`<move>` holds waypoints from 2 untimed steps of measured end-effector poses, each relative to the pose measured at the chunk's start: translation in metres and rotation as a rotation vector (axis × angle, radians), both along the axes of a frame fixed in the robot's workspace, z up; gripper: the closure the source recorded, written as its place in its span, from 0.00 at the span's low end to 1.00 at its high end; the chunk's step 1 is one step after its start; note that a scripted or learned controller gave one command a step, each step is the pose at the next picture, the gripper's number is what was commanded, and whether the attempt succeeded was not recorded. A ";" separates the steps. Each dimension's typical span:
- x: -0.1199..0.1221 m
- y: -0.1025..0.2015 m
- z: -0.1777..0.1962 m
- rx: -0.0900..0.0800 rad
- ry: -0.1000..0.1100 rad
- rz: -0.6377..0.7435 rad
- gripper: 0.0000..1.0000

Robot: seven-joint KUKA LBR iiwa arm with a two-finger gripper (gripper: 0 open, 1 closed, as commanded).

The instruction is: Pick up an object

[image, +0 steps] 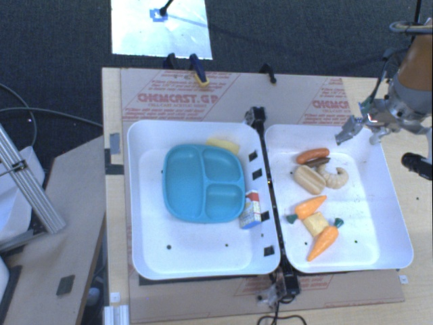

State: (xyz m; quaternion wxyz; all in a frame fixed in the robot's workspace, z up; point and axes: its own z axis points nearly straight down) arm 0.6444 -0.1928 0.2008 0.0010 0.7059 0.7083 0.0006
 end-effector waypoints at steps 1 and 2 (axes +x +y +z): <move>-0.032 -0.014 -0.102 -0.004 -0.008 0.000 0.00; -0.104 -0.015 -0.071 -0.001 0.001 -0.005 0.00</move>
